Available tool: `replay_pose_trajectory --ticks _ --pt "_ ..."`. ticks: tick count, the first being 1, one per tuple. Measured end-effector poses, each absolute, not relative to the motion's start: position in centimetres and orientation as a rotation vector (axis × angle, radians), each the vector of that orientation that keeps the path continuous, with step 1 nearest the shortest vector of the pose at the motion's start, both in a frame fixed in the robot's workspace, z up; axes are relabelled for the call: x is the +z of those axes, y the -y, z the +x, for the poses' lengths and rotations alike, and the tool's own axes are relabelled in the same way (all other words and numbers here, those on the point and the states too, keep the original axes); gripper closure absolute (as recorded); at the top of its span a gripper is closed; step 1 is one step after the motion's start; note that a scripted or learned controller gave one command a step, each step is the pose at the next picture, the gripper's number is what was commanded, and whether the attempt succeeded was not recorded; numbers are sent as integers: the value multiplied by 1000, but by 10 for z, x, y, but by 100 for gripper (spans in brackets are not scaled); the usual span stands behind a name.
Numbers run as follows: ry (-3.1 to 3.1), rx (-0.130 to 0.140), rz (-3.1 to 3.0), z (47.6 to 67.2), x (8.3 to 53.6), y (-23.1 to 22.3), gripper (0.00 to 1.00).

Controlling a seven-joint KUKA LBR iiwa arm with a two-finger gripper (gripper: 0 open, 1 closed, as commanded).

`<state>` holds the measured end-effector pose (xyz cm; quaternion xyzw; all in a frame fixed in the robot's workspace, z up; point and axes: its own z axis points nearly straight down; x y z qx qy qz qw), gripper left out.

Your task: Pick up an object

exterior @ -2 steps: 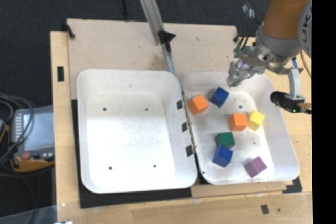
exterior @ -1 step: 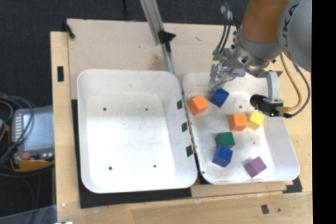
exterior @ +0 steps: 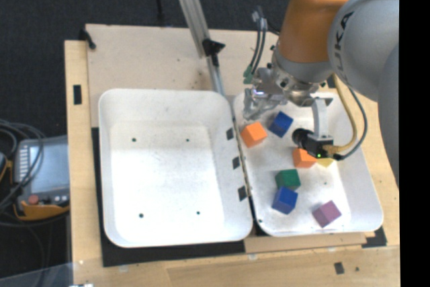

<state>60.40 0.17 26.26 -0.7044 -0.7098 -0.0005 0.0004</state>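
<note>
A: Where is the arm (exterior: 336,23) in the overhead camera view?

B: It comes in from three o'clock, grey with its orange band, and hangs over the upper part of the right bin (exterior: 363,208). The hand (exterior: 259,103) sits at the bin's eleven o'clock corner, close to the rim shared with the left bin (exterior: 114,111).

A: Is it open or closed?

B: I cannot tell; the metal parts there blur together. Nothing is visibly gripped.

A: And the objects to pick?

B: All lie in the right bin. An orange cube (exterior: 254,134) lies just below the hand, near the bin's left wall, at about ten o'clock in the bin. A blue cube (exterior: 281,124) is just to its right, at about twelve o'clock. A second orange block (exterior: 303,158) sits near the bin's centre, partly covered by a black fitting (exterior: 310,140) with a small green light, and a yellow piece (exterior: 325,162) touches its right side. A green block (exterior: 288,178) is below centre, with another blue cube (exterior: 285,199) right beneath it at six o'clock. A purple cube (exterior: 327,213) lies at five o'clock.

A: What else is there?

B: The wooden counter (exterior: 77,144) under both bins, a slanted metal rail (exterior: 191,10) at twelve o'clock, and a grey pendant (exterior: 40,171) at nine o'clock.
</note>
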Motion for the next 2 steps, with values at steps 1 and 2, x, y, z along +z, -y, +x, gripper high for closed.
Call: replay_pose_trajectory --ticks 1,2 --pt "2227 2 -2214 581 248 -45 100" --pt "2228 0 -2212 572 246 -90 100"
